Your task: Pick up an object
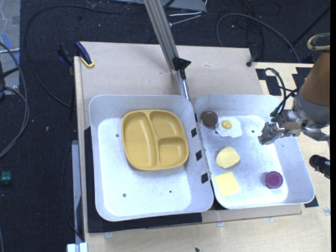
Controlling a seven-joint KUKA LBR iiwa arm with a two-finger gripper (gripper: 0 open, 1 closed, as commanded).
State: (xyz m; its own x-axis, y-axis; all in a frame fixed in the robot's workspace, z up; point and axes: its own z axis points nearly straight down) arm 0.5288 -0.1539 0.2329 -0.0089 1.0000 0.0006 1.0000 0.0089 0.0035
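The right bin (294, 156) holds several toy foods. A brown round piece (209, 119) lies at its back left, with a fried egg (229, 126) beside it. A pale yellow lump (228, 157) sits below the egg, and a flat yellow cheese slice (227, 183) lies near the front. A purple round piece (273, 179) rests at the front right. My gripper (266, 135) hangs over the right part of this bin, to the right of the egg and above the purple piece. I see nothing between its tips.
The left bin (105, 193) carries a yellow divided plate (155, 139). A metal pole (164, 30) slants down to the seam between the bins. Black clips (200, 154) line that seam. Cables lie on the dark floor around the bench.
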